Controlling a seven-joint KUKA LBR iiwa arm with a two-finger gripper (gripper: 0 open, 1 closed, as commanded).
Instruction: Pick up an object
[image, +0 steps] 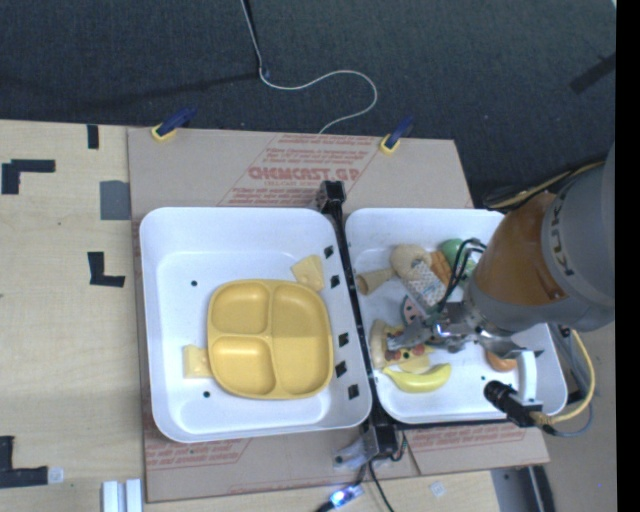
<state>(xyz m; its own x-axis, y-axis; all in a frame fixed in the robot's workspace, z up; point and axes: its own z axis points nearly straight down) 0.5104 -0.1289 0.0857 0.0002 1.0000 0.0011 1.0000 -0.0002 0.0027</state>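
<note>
Down in the right bin (520, 405), among a small heap of toy food: gripper (432, 332), low over the clutter, just above a yellow banana (420, 378). Banana curved, bright, lying flat near the bin's front wall, ends turned upward in the view. Just beside it, on the side toward the divider, a red-and-tan piece (400, 343), too jumbled to name. Farther back, a pale beige lump (408, 260), a green ball (452, 247) half covered by the arm (525, 265), and a small tan wedge (372, 281) near the divider. An orange piece (500, 361) tucked under the wrist, mostly hidden.

Open or closed at the gripper: cannot tell, the tip lost against the heap and the wrist hardware. Nothing visibly held.

In the left bin (160, 260): one yellow divided plate (270, 337), three compartments, roughly central. Two pale yellow blocks, one (309, 270) touching the plate's far edge, the other (195, 361) at its left edge, partly under the rim.

Two bins in all, side by side on cardboard (300, 175) laid on the bench (60, 300). Two blue-and-yellow clamps (173, 123) at the cardboard's far edge. One thin white cable (320, 85) looping over the dark floor beyond.
</note>
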